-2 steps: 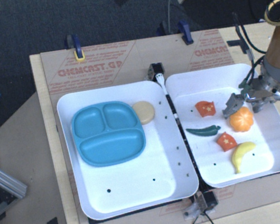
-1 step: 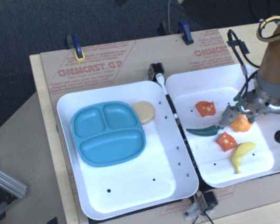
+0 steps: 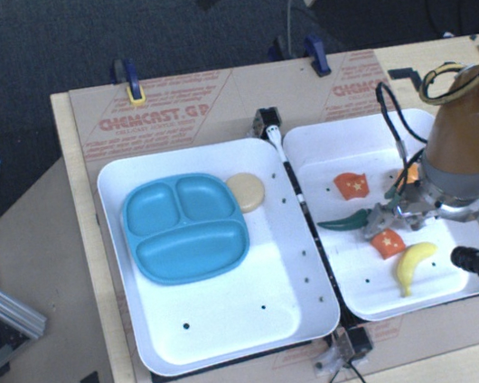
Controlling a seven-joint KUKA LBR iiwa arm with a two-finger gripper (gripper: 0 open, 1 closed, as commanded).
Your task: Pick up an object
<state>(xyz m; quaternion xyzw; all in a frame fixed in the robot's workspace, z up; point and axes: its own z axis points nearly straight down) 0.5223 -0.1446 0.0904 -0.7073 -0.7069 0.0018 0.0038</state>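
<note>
The right bin [image 3: 324, 148] holds a red strawberry-like piece [image 3: 351, 185] toward the back, a dark green pepper-like piece [image 3: 344, 222] in the middle, a red-orange piece [image 3: 389, 244] and a yellow banana [image 3: 414, 263] near the front. My gripper [image 3: 383, 224] is low in this bin, reaching in from the right, its tip just above the red-orange piece and next to the green piece's right end. The wrist hides the fingers.
The left bin [image 3: 227, 326] holds a blue divided plate [image 3: 186, 227] and a tan round disc [image 3: 246, 191] beside it. Cables [image 3: 393, 127] loop over the right bin's back edge. Blue clamps [image 3: 129, 77] sit on the bench's far edge.
</note>
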